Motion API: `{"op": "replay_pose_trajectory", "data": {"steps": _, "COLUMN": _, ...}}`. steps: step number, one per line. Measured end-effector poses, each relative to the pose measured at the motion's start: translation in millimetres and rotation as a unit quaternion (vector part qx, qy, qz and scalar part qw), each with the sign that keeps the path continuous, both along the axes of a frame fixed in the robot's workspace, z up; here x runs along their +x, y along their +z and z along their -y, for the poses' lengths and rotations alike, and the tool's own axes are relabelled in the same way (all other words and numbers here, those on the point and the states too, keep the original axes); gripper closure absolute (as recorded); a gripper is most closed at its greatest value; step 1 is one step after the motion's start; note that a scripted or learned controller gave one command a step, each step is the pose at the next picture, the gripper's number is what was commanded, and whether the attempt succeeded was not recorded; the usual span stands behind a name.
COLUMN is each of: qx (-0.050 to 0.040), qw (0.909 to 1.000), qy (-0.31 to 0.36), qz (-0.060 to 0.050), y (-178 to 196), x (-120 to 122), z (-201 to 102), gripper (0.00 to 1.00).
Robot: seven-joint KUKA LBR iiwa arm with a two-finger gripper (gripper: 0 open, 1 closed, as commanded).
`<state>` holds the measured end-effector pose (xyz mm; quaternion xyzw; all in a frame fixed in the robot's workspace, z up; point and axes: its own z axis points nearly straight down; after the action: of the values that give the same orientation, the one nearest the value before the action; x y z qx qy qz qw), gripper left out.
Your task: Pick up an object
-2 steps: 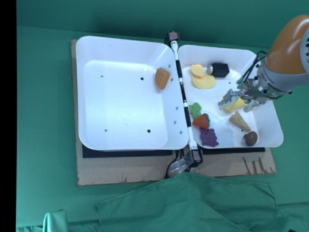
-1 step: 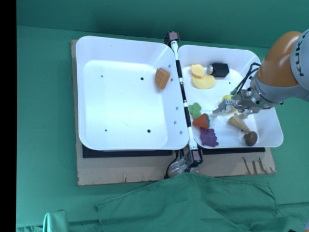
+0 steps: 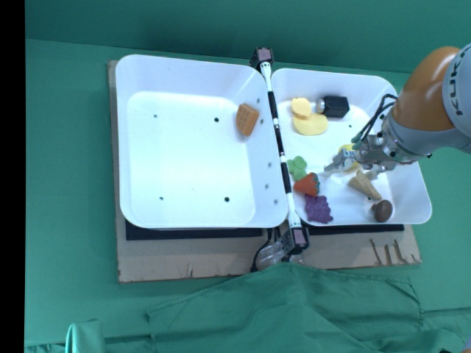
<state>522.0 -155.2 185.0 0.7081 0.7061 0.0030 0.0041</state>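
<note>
Objects: a yellow duck (image 3: 309,118), black block (image 3: 335,106), green piece (image 3: 296,167), strawberry (image 3: 307,184), purple grapes (image 3: 319,209), cone (image 3: 364,185) and brown ball (image 3: 381,210) are lying in the right bin (image 3: 412,197).
Gripper (image 3: 346,160): is hovering low over that bin, just beside the cone; jaw state cannot be told.
Left bin (image 3: 147,72): is holding an orange waffle (image 3: 247,119) against its right wall.

Grey arm (image 3: 441,101) reaches in from right, orange band above wrist, hand (image 3: 352,162) angled down-left
</note>
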Motion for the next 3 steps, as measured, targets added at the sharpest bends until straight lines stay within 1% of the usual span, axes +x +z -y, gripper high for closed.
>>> {"op": "replay_pose_trajectory", "data": {"steps": 1, "qx": -0.0032, "qw": 1.0000, "qy": -0.002, "qz": 0.007, "y": 14, "x": 3, "z": 3, "gripper": 1.00}}
{"op": "replay_pose_trajectory", "data": {"steps": 2, "qx": -0.0014, "qw": 1.0000, "qy": -0.001, "qz": 0.000, "y": 68, "x": -3, "z": 12, "gripper": 1.00}}
{"op": "replay_pose_trajectory", "data": {"steps": 3, "qx": -0.0013, "qw": 1.0000, "qy": 0.000, "qz": 0.001, "y": 124, "x": -8, "z": 5, "gripper": 1.00}}
